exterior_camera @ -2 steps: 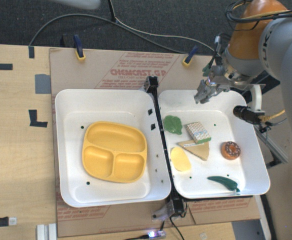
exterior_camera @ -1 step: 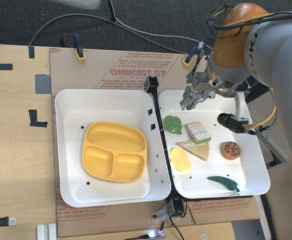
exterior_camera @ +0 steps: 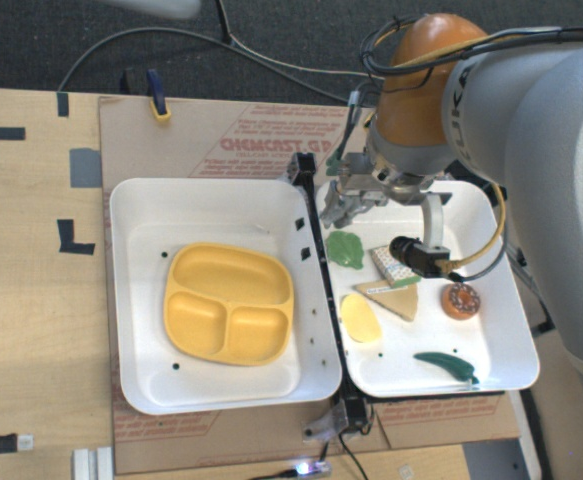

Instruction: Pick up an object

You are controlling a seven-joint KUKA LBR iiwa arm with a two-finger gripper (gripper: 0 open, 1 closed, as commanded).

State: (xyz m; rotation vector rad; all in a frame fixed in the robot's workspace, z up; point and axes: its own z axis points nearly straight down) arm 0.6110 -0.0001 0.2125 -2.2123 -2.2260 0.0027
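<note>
My gripper hangs over the back left corner of the right bin, close to the wall shared by the two bins. Just in front of it lies a flat green leaf-shaped piece. Beside that sits a small speckled block, then a tan sandwich wedge and a pale yellow oval. A brown donut lies further right. A dark green pepper rests near the front wall. I see no object in the gripper.
The left bin holds a yellow divided plate. The grey arm with its orange band covers the right bin's back right part. A blue and yellow clamp stands at the board's back edge.
</note>
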